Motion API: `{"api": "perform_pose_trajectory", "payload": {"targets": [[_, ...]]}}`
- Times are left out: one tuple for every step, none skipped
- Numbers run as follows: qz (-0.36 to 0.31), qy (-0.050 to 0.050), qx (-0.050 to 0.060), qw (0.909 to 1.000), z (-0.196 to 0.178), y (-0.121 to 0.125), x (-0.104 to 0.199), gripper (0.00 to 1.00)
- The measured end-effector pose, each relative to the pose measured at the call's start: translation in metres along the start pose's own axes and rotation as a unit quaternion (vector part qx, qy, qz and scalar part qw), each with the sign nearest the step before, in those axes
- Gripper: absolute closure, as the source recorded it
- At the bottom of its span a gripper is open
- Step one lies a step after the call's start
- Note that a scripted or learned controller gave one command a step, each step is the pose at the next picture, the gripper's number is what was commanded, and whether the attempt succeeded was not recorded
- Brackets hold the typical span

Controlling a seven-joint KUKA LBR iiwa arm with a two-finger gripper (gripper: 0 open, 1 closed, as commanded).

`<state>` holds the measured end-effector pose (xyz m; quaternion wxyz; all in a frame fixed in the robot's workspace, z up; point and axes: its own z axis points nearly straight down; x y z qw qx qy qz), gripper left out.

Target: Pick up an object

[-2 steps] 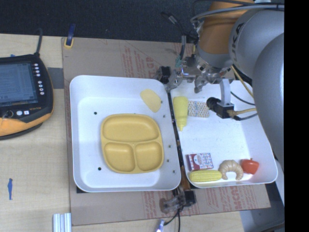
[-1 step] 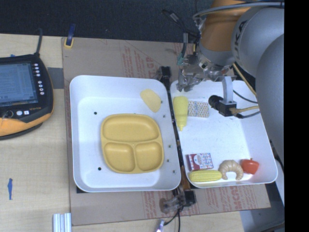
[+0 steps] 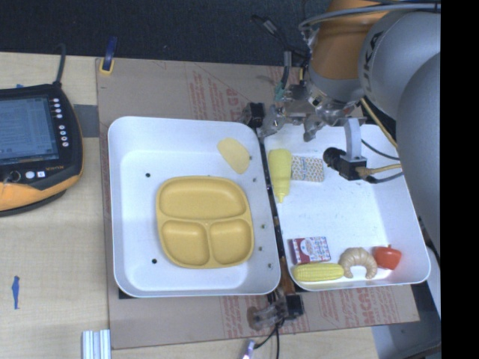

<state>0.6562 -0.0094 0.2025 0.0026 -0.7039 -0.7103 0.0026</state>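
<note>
My gripper (image 3: 289,128) hangs over the far left corner of the right bin (image 3: 374,208), its two fingers spread apart with nothing between them. Just below it lies a yellow squeeze bottle (image 3: 279,172), pointing toward the front along the bin's left wall. A small patterned packet (image 3: 307,168) rests beside the bottle on its right. At the front of the same bin sit a red and white box (image 3: 309,249), a corn cob (image 3: 318,273), a croissant (image 3: 359,260) and a red tomato (image 3: 387,257).
The left bin (image 3: 131,200) holds a yellow divided plate (image 3: 203,221) and a pale yellow chip-shaped piece (image 3: 234,154) at its far right. An orange-edged tablet (image 3: 34,144) lies on the bench at the left. A black cable fitting (image 3: 346,163) hangs from the arm above the right bin.
</note>
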Motion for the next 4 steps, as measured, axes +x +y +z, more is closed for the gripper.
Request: {"api": "perform_pose_trajectory", "payload": {"targets": [[-0.001,0.0,0.001,1.0,-0.011,0.0,0.0,1.0],[-0.002,0.0,0.001,1.0,-0.01,0.0,0.0,0.0],[-0.003,0.0,0.002,1.0,-0.021,0.0,-0.001,1.0],[-0.003,0.0,0.002,1.0,-0.021,0.0,-0.001,0.0]]}}
